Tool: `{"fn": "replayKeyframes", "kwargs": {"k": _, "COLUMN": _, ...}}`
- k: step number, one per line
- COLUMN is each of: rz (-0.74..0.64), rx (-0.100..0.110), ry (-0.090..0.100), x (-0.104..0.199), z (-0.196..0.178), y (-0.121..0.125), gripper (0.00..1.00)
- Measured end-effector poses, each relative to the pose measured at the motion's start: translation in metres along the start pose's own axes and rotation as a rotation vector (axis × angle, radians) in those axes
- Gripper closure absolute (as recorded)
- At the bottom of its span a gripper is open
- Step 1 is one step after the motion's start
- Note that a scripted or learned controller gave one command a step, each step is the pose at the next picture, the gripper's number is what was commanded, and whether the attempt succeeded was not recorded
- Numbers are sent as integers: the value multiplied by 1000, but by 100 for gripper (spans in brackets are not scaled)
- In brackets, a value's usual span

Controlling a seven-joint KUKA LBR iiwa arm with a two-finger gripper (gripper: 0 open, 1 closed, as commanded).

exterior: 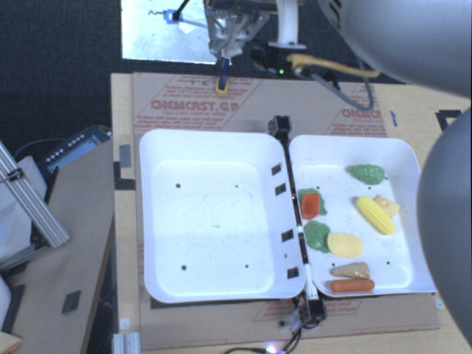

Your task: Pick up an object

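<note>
My pincer (222, 71) top centre, grip state unclear; should descend squarely over yellow plastic corn cob (375, 214), right white bin (404, 153).

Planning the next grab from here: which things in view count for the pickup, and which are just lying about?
For the job:
- claw, up beyond the bins
- corn cob
- green leaf
- red block
- yellow disc
- carrot
- right bin holding them

Lying about:
- left bin
- cardboard sheet
- metal rail
- blue-edged gadget
</note>
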State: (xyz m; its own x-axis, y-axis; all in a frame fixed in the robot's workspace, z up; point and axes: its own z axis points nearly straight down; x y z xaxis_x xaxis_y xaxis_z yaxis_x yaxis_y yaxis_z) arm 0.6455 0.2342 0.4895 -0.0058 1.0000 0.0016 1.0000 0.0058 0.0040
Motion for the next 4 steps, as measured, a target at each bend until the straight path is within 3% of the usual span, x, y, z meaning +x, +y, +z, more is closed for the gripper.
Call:
{"fn": "replayKeyframes", "kwargs": {"k": 1, "rz": 0, "rx": 1, "ry": 0, "x": 0, "z": -30, "y": -24, "gripper": 100}}
{"fn": "replayKeyframes", "kwargs": {"k": 2, "rz": -2, "rx": 7, "ry": -1, "x": 1, "z": -8, "y": -125, "gripper": 100}}
{"fn": "replayKeyframes", "kwargs": {"k": 3, "rz": 0, "rx": 2, "ry": 1, "x": 1, "z": -25, "y": -158, "gripper": 100}}
{"fn": "replayKeyframes", "kwargs": {"k": 4, "rz": 4, "rx": 11, "ry": -5, "x": 1, "z": 70, "y": -160, "gripper": 100}}
